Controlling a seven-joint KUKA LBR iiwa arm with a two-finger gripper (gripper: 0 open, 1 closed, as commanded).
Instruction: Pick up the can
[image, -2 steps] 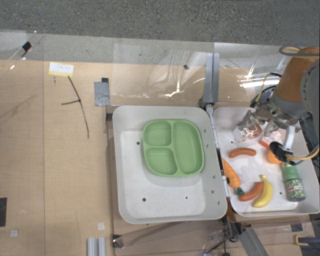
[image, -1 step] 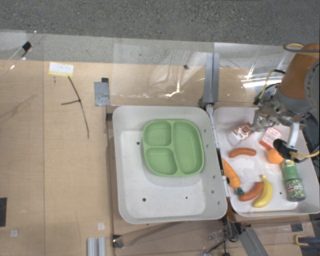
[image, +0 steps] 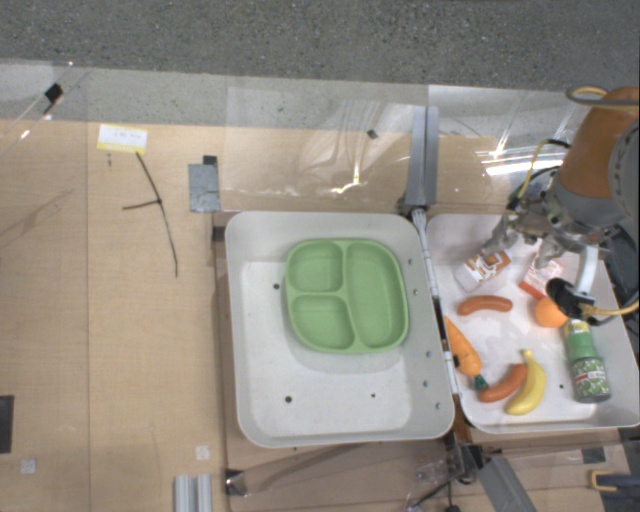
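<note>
A tan counter (image: 100, 330) carries two shallow white bins side by side, seen from above at a slant. The left bin (image: 330, 410) holds a pale green divided plate (image: 347, 295) with three compartments, lying flat toward its far half. The right bin (image: 500, 415) is crowded with play food, and over its far side reaches the grey arm (image: 600, 170) with its orange band, entering from the right. The pincer (image: 540, 245) hangs low above the bin's far part — whether its fingers are apart or together cannot be told from here. Just beside it, toward the left, lies the can (image: 483, 266), white with an orange-brown label, tipped on its side near the bin's far left part. A green bottle (image: 585, 362) lies near the right edge, a yellow banana (image: 530, 385) curves near the front, touching a reddish sausage (image: 503, 383), and a carrot (image: 464, 350) lies along the left wall. A second sausage (image: 485, 304) sits near the can — and a small orange (image: 549, 314) lies by the bottle's cap.
</note>
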